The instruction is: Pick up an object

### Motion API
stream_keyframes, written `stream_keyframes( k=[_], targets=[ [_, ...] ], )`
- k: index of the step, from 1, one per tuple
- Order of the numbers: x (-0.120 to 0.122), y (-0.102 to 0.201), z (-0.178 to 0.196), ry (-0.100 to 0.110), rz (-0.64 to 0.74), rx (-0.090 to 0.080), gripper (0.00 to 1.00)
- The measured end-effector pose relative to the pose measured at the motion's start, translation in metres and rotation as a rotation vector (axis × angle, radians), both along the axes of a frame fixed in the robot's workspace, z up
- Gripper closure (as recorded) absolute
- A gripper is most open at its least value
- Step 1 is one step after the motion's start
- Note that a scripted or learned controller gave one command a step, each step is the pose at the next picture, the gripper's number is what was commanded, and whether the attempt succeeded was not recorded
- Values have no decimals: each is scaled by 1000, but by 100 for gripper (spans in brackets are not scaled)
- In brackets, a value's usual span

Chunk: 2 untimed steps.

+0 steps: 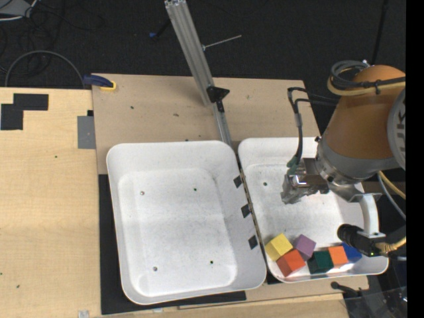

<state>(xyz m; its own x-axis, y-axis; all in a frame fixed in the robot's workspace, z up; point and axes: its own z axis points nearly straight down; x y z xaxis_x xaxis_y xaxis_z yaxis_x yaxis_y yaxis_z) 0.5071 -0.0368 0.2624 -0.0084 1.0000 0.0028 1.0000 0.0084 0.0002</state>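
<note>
Blocks (pixel 306 254) sat bunched in the right bin's (pixel 265 152) near corner. They looked light, rigid and squarish, so I'd pinch opposite flat faces. Gripper (pixel 291 192) hovered well above them; couldn't tell its state.

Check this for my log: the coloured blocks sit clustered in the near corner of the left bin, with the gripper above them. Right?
Wrong bin. The camera view shows the coloured blocks clustered in the near corner of the right bin, with the gripper above them.

We see a grey arm (pixel 344 158) with a broad orange band (pixel 364 121), black cables, and a metallic gripper (pixel 295 189).
</note>
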Motion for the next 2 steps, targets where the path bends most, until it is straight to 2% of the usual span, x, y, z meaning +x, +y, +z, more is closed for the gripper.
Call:
stream_keyframes(
  k=[1, 2],
  targets=[
    [0, -4, -1, 2, -7, -3, 0],
    [0, -4, 9, 3, -7, -2, 100]
  ],
)
